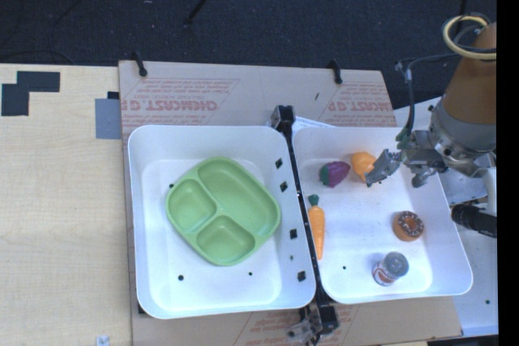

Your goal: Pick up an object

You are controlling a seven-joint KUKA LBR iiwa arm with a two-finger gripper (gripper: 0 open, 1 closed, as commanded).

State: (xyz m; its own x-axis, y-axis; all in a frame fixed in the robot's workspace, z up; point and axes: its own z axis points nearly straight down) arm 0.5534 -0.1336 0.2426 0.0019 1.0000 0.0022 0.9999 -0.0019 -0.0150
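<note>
Objects to pick number 5 in the right bin [454, 275]: 1 purple piece [333, 172] and 1 orange piece [362, 164] near its far edge, 1 carrot [315, 229] along its left wall, 1 donut [408, 225] by its right wall and 1 small jar [391, 267] towards its near right corner, with bare floor open in the middle. The left bin [154, 288] carries 1 green divided plate [222, 210]. The gripper [399, 168] hangs over the right bin's far edge, its fingers apart on nothing, 1 tip just beside the orange piece.
</note>
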